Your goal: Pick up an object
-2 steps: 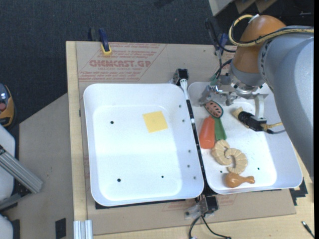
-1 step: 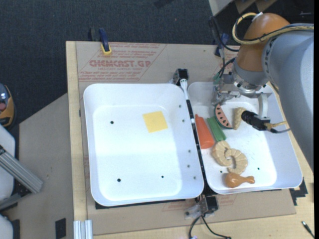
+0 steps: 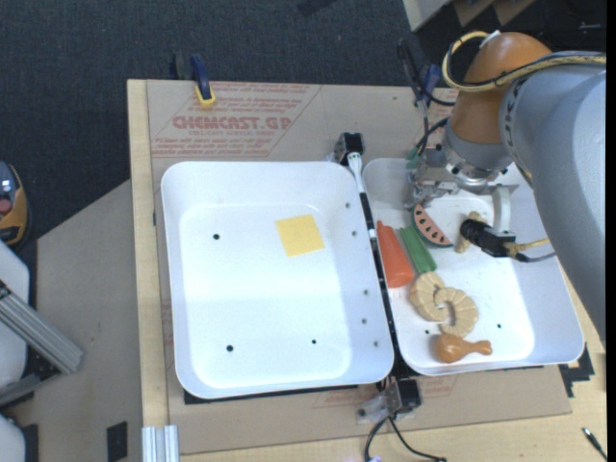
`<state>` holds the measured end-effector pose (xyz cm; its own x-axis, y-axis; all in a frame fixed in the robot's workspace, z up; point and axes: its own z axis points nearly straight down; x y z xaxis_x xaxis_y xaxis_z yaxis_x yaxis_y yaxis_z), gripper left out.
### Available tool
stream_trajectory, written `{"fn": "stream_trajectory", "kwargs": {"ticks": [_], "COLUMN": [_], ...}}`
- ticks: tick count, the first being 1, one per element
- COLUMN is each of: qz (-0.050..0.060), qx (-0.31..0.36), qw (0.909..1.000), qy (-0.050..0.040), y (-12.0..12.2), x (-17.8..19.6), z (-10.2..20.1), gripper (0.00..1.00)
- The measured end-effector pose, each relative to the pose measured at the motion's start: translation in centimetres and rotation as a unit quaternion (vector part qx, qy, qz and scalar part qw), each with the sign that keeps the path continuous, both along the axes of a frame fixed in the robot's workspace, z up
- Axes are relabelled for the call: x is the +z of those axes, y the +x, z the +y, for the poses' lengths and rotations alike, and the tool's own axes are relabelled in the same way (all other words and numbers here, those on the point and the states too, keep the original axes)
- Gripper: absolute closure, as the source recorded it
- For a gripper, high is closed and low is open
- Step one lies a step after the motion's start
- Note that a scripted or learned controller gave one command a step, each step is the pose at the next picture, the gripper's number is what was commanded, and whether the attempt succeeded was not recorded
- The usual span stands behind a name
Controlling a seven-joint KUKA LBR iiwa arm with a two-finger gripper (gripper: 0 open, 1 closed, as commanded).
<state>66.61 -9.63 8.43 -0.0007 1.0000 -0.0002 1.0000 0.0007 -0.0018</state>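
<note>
1. While the tool (image 3: 438, 189) hangs low over the far end of the right white plastic bin (image 3: 553, 340), I cannot tell its opening or whether it has hold of anything.
2. Nearest candidate: red-and-white curved slice toy (image 3: 425, 227), just below the tool, beside the green stick (image 3: 417, 246) and orange carrot-like piece (image 3: 393, 255).
3. My judgement: centre over the slice, descend straight, close across its narrow width.
4. Slice long axis runs from far-left to near-right, arcing.
</note>
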Motion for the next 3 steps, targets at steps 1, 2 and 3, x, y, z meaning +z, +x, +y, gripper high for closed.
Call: {"fn": "stream_trajectory", "kwargs": {"ticks": [1, 2, 3], "qz": [-0.007, -0.012, -0.010], "qx": [0.003, 0.000, 0.000], "qw": [1.0000, 0.9999, 1.0000], "qy": [0.0005, -0.0012, -0.0010], "y": [0.3, -1.1, -3.0], "x": [10.9, 33.9, 46.1], "z": [5.9, 5.0, 5.1], "gripper": [1.00, 1.00, 1.00]}}
